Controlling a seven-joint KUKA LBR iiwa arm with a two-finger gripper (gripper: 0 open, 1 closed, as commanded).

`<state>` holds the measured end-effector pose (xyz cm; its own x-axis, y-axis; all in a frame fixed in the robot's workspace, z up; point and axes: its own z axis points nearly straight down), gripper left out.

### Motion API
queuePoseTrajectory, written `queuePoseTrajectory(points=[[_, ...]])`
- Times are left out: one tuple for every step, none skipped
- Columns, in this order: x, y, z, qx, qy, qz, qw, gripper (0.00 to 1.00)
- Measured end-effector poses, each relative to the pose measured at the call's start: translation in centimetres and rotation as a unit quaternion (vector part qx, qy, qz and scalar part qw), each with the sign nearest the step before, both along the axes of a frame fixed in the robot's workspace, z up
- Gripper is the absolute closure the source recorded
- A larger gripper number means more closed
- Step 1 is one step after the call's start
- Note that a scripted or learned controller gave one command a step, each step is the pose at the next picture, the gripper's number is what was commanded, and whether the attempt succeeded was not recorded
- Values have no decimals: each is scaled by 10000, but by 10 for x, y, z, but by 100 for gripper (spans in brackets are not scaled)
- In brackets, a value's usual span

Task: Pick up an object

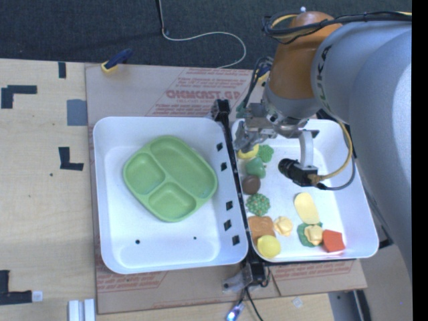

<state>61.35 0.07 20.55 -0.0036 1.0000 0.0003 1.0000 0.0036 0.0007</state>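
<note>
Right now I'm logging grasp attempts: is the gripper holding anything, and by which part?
It cannot be told. The gripper is down at the right bin's upper left corner, over a yellow toy, but no hold shows.

Wooden bench (pixel 40 199) with black tape marks, cardboard sheet (pixel 167 92), dark carpet (pixel 80 12) beyond.

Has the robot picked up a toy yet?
Not yet, as far as I can see. The gripper is down in the right bin, just above a yellow toy. The grabbing and lifting are left. The green tray sits in the left bin.
</note>
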Motion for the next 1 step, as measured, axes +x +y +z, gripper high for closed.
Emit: queuePoseTrajectory(points=[[31, 17, 148, -1, -76, 4, 10000, 100]])
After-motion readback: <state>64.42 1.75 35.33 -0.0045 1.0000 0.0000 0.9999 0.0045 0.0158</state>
